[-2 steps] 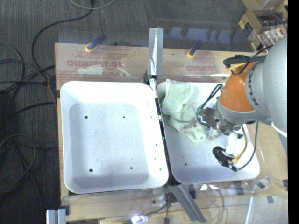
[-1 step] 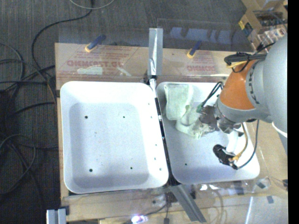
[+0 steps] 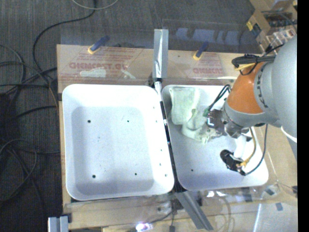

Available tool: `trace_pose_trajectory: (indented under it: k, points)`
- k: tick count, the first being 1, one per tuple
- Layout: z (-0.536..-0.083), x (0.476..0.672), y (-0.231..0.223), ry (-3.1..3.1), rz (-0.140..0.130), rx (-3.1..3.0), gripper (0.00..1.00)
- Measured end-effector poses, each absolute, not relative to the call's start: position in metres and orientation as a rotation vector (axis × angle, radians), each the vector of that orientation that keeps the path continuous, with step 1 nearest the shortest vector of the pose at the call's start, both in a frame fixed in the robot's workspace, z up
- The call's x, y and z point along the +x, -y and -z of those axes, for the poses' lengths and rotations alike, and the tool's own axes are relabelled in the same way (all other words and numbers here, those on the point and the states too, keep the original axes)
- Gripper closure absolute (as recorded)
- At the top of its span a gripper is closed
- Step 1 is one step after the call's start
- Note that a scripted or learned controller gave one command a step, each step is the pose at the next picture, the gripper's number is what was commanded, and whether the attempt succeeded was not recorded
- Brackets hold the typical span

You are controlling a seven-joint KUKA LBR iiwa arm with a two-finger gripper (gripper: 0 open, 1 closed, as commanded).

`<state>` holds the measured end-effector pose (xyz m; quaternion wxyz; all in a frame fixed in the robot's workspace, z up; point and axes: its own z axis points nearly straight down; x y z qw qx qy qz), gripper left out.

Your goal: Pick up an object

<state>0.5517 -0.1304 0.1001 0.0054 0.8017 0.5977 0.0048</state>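
A pale green crumpled cloth (image 3: 187, 111) lies in the right bin (image 3: 207, 173), against its upper left part. The arm comes in from the right, its orange band above the wrist. My gripper (image 3: 211, 129) is down at the cloth's lower right edge, touching or just above it. The wrist body hides how the tips stand against the cloth.
The left bin (image 3: 116, 144) lies beside the right one, with a metal divider post (image 3: 160, 54) at the back between them. A black cable connector (image 3: 231, 161) hangs from the arm over the right bin's lower right. Cardboard backing runs behind both bins.
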Motion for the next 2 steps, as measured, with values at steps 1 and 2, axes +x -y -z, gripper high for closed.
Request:
trace_pose_trajectory:
  k: [1, 2]
  points:
    - [-0.0934, 0.5819, 0.1203, -2.022, -0.012, 2.384, 0.0]
    - [-0.0933, 0.582, 0.1202, -2.022, -0.012, 2.384, 0.0]
